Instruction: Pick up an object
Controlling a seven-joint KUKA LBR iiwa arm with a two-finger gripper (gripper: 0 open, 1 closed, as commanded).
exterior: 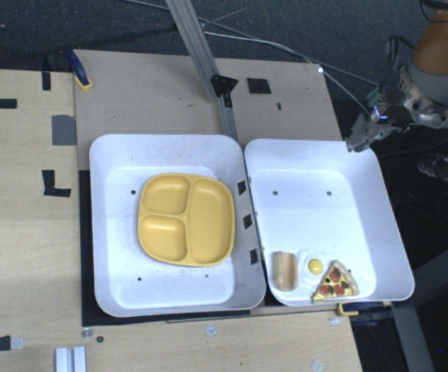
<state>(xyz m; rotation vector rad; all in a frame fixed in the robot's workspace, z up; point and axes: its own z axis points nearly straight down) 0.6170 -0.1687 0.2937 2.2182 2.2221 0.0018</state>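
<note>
- Above the right bin's [379, 208] far corner hangs the tool [361, 139]; whether it is spread or pressed together, I cannot tell.
- Approach step, I judge: toy pizza slice [336, 282], fried egg [314, 266] and brown piece [284, 270] lie at the near edge.
- Next: reach over them and descend.

Two white bins sit side by side: the left bin [112, 208] holds one yellow divided plate [186, 219]. The right bin [363, 208] holds three toy foods toward 6 o'clock: one bread piece [284, 270], one fried egg [314, 266], one pizza slice [336, 282].
</note>
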